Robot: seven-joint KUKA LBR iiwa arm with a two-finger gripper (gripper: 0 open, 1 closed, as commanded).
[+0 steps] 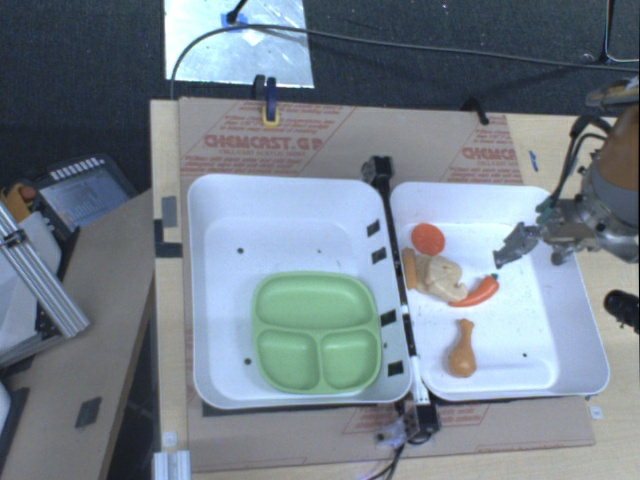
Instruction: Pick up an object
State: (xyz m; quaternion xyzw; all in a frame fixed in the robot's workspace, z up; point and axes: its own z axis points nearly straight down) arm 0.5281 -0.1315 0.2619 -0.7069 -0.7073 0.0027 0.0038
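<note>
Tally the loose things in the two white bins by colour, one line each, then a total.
Green: 1, the divided plate in the left bin
Orange or red: 2, the round ball and the chili pepper
Tan or brown: 3, the drumstick, the pale chunk, the stick
Total: 6

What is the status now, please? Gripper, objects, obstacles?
Gripper above right bin, holding nothing visible. Red pepper nearest, touching beige piece. Path looks clear.
</note>
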